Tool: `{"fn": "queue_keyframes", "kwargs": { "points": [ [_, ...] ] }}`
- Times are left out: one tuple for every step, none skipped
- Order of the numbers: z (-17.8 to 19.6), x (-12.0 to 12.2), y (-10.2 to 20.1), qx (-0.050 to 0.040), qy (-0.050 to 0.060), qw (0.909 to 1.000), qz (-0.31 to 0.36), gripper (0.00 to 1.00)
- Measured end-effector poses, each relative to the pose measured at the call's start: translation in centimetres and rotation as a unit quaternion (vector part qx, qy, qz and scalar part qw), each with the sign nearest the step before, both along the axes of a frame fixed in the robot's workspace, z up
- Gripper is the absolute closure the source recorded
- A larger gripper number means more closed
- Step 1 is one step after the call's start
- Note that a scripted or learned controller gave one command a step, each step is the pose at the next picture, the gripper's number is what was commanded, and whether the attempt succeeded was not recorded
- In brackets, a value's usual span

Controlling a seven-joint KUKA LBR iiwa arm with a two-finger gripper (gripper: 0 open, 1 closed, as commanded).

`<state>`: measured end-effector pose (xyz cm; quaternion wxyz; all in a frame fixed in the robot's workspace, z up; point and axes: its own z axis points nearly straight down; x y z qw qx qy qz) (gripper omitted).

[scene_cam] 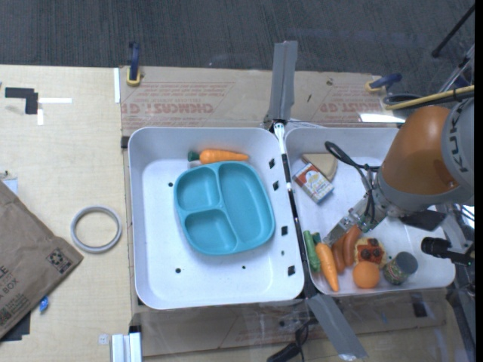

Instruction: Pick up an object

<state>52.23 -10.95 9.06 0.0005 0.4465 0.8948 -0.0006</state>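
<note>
My gripper (355, 225) low in the right bin (423, 281), finger spread impossible to tell, hot dog (349, 246) just below, carrot (326, 266) beside, 1 orange (366, 275) near.

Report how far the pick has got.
Done: the arm has reached into the right bin, its tool low over the toy food. In hand: nothing visibly held. Left: grasp and lift. The carrot and blue tray lie in the left bin.
</note>
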Motion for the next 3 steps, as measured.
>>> {"fn": "queue_keyframes", "kwargs": {
  "points": [
    [-0.1,-0.6,-2.2,0.0003,0.001,0.9724,-0.233,0.00],
    [0.6,-0.6,-2.3,0.0003,0.003,0.9725,-0.233,1.00],
    [9.9,3.1,8.3,-0.0001,0.002,0.9905,-0.137,1.00]
  ]
}}
